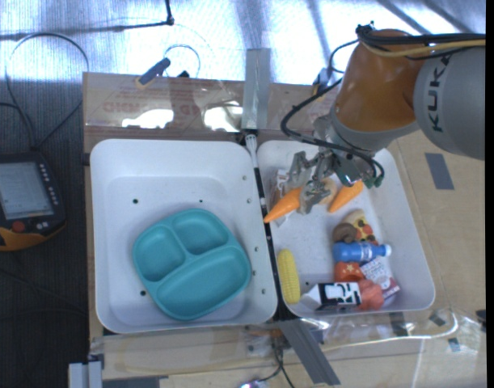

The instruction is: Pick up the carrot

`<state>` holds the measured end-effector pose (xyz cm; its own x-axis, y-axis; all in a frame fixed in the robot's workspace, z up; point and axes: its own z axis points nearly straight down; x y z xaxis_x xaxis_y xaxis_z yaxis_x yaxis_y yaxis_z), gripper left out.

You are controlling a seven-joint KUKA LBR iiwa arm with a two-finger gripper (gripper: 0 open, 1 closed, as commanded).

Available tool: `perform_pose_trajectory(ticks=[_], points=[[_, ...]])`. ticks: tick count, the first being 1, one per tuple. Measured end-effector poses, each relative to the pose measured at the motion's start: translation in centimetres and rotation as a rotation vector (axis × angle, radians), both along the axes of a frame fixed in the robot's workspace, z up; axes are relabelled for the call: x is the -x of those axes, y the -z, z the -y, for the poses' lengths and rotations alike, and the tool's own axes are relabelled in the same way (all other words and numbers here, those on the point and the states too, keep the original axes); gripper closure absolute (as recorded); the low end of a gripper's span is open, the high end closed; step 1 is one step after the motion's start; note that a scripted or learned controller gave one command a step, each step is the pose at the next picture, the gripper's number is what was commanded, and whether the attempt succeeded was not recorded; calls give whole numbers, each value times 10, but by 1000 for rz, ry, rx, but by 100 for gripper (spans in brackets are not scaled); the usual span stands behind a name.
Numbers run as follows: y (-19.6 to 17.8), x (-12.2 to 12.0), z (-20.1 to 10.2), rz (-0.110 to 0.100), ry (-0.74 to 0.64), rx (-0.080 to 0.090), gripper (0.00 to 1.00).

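An orange carrot (281, 205) lies slanted in the right bin (415, 241), its pointed tip against the divider between the bins. My gripper (313, 186) hangs right over the carrot's thick end, close to it or touching it. A second orange piece (346, 194) sits just right of the gripper. The grey arm with its orange band (376, 79) comes in from the upper right and hides the bin's back corner.
Lower in the right bin lie a yellow corn cob (289, 275), a brown toy (349, 231), a blue bottle (358, 252), a red-and-white packet (374, 288) and a black-and-white box (337, 294). The left bin (101, 217) holds a teal divided plate (194, 261).
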<state>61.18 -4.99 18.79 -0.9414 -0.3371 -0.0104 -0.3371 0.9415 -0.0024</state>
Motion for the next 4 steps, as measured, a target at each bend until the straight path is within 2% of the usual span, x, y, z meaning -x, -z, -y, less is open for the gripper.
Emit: perform_pose_trajectory(ticks=[1,2,3,4], points=[[4,7,-63,-9,247,-2,100],[4,45,-136,-11,456,-2,100],[-6,-6,-227,-9,522,-5,100],[-6,-7,-223,-8,528,-2,0]])
